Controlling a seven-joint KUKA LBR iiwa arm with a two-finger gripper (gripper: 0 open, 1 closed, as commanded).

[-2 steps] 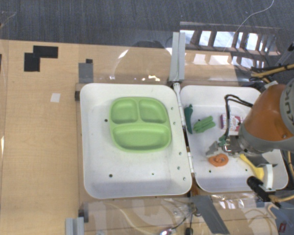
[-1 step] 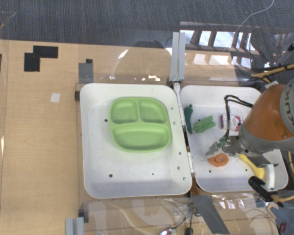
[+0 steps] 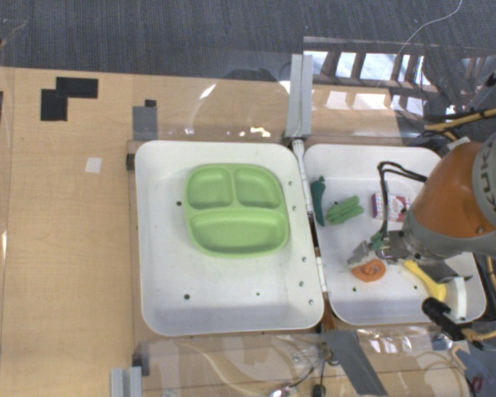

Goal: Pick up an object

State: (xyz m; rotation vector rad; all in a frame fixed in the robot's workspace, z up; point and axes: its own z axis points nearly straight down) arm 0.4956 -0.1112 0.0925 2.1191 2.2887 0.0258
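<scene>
My gripper (image 3: 365, 252) hangs low over the middle of the right bin (image 3: 347, 304), reaching in from the right under the orange wrist band. Directly beneath its tip lies a small orange round object (image 3: 369, 271), touching or nearly touching it. A light green toy (image 3: 344, 211) lies just up and left of the gripper. Next to that toy, a dark green piece (image 3: 318, 198) rests against the bin's left wall. A white and pink packet (image 3: 390, 206) lies behind the gripper, partly covered by a black cable. Nothing shows as held.
The left bin (image 3: 161, 296) holds a light green divided plate (image 3: 236, 209) near its centre. A yellow stick-like object (image 3: 424, 278) and a white piece (image 3: 458, 294) lie at the right bin's front right, close under the arm.
</scene>
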